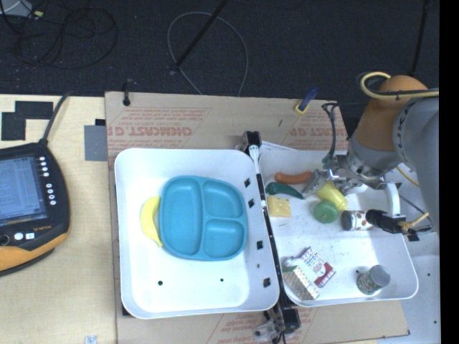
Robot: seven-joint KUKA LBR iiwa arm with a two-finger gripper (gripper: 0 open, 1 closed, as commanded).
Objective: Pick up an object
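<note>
Cardboard-topped bench, two white bins — left bin (136,278) holds a blue divided plate (203,218). Gripper (331,180) at 12 o'clock in right bin (401,278), touching yellow cup (331,194) — finger state unclear.

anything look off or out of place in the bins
Mostly ordinary clutter. One oddity: in the left bin, a yellow item is largely hidden beneath the blue divided plate, poking out at its left edge. The right bin's items lie scattered and tipped.
</note>
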